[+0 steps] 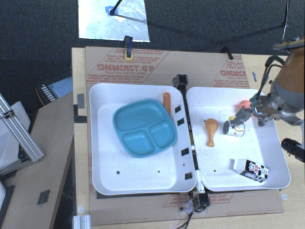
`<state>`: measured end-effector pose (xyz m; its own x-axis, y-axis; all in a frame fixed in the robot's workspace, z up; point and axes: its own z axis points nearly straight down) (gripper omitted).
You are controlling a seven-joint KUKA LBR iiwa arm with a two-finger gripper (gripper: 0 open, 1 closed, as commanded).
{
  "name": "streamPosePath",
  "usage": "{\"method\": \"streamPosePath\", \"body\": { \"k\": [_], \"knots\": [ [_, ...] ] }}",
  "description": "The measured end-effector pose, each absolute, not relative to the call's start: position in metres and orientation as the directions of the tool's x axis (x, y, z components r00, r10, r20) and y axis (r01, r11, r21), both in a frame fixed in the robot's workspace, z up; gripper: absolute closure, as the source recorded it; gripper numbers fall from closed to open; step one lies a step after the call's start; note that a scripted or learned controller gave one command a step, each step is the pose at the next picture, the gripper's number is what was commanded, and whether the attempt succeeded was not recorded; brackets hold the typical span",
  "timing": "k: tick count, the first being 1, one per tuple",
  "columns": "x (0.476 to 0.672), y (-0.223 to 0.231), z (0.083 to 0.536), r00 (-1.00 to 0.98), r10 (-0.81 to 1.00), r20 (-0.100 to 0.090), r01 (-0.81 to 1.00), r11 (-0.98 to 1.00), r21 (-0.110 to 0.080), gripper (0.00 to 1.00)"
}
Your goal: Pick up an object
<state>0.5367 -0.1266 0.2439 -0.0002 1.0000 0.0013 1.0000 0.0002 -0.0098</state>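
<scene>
Approach step, nothing lifted yet: the gripper (237,119) is low over the right bin (274,142), reaching in from the right, tips at a small white cup-like object (235,129) near the bin's upper middle. Can't tell if the fingers are spread or pressed together, the tool is dark and foreshortened at this angle, and nothing is clearly seen between them, so I wouldn't call it a grasp. An orange-red blob (243,104) sits just behind the gripper, partly hidden; can't identify it. Next move, as I judge it: centre the tips over the white object, go down, close, lift straight up and check it comes along; the object is small and lies on its side, so it could squirt out. Count, right bin: one white cup-like object, one orange-red blob, one toy drumstick (210,131) just left of the cup, one black-and-white box (249,169) near the front edge, well apart from the rest. Left bin (102,142): one blue divided plate (144,127), one orange stick (167,102) touching the plate's far right edge. Two bins, one arm
</scene>
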Motion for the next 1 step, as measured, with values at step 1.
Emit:
{"method": "streamPosePath", "body": {
  "k": [1],
  "knots": [
    [0.539, -0.1265, 0.2496, -0.003, 1.0, -0.001, 1.0, 0.003, 0.002, 0.0]
  ]
}}
